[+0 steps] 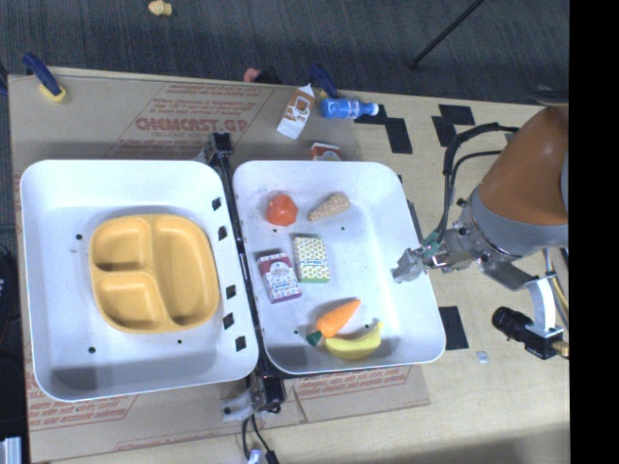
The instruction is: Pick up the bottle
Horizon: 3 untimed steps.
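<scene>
Camera view recorded the bottle (347, 109) lying flat on the bench beyond the right bin (414, 259), apparently light, rigid and slippery plastic best gripped across its middle, while the gripper (408, 264) hovered at that bin's right rim, finger state indeterminable.

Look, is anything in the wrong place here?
Yes. The blue bottle lies on its side on the bench behind the right bin, beside a small carton, while the other items sit inside that bin. The gripper is at the bin's right edge, far from the bottle.
</scene>
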{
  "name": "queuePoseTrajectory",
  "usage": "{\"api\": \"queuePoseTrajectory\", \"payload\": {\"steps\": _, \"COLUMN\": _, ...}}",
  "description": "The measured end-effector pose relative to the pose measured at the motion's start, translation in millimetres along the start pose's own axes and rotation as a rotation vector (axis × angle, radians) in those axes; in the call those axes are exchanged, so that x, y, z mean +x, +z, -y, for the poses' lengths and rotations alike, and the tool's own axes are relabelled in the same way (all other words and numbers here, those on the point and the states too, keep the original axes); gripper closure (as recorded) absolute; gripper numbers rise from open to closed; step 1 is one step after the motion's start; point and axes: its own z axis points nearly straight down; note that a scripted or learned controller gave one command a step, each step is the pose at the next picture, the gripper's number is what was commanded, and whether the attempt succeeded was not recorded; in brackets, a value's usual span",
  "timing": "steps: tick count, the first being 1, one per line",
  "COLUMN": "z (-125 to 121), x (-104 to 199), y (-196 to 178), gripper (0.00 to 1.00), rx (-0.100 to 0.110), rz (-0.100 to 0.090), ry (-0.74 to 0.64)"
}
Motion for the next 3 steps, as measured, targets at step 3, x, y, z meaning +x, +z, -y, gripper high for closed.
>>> {"api": "queuePoseTrajectory", "payload": {"steps": 3, "z": -2, "x": 19, "y": 51, "gripper": 1.0, "rx": 0.001, "rz": -0.001, "ry": -0.201}}
